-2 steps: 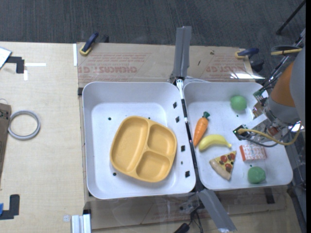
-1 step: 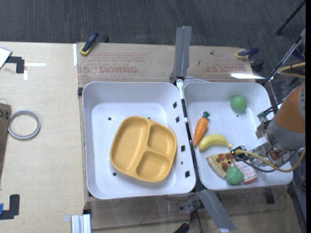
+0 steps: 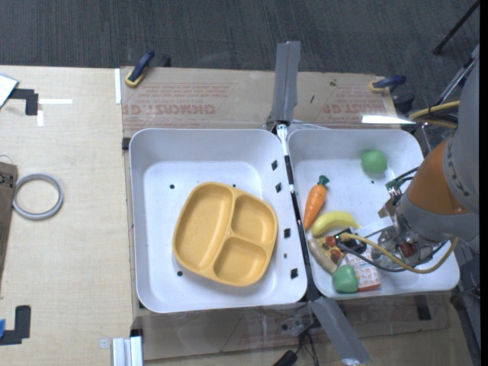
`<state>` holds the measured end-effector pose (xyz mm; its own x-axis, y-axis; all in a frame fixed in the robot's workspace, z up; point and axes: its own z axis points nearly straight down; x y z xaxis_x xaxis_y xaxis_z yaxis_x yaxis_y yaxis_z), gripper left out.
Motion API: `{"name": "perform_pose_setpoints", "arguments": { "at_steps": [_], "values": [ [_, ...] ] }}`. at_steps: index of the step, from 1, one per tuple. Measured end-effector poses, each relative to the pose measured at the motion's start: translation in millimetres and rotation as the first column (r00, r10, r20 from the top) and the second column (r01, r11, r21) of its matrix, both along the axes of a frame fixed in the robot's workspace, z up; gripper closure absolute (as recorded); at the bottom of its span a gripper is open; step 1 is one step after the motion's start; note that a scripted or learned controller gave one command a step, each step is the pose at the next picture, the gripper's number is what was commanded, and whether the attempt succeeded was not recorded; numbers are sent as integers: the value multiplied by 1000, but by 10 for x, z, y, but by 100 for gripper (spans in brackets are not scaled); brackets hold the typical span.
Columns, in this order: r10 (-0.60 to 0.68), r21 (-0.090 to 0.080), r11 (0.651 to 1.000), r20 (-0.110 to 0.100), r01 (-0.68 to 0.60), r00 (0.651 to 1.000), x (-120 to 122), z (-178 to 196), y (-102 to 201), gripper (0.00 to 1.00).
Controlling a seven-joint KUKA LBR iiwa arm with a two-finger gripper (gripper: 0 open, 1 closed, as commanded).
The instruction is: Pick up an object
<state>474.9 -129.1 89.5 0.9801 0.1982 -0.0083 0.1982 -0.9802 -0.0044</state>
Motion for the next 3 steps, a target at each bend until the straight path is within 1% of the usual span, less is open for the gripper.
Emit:
{"name": "perform_pose_setpoints", "arguments": {
  "at_steps": [1,2,3],
  "values": [
    [5,-4,1000,2,-5,1000,28,2245,108,100],
    [4,-3,1000,-1,-4,1000,813,1383,423,100],
    [2,-3,1000,0,-2,1000,11,1161,1029,100]
  ]
}}
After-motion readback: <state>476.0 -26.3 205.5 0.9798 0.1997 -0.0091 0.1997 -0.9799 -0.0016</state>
